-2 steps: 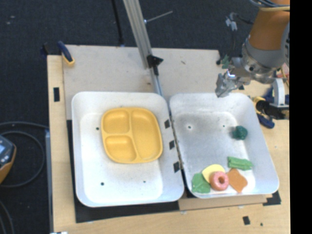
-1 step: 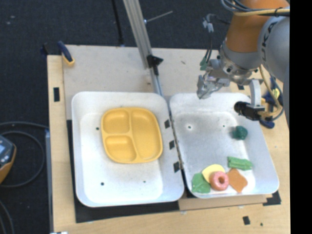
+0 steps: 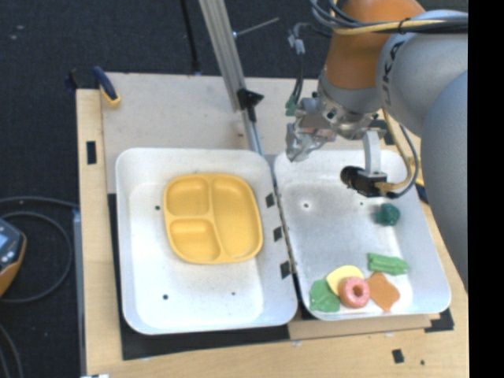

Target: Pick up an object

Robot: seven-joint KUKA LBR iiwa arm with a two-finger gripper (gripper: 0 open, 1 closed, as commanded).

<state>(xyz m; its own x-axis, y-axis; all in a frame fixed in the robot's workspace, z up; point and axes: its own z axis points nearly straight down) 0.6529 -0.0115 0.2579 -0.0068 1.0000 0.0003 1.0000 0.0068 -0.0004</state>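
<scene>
Trouble is likeliest from distance: the pincer (image 3: 297,150) hangs over the far left corner of the right bin (image 3: 331,191), well apart from anything worth taking. Whether it is spread or pressed together I cannot tell. The toys cluster at the near edge: a pink ring (image 3: 354,292), a yellow piece (image 3: 343,276), green pieces (image 3: 323,297) and an orange piece (image 3: 384,291), touching one another. A teal ball (image 3: 387,214) sits alone and could roll off.
</scene>
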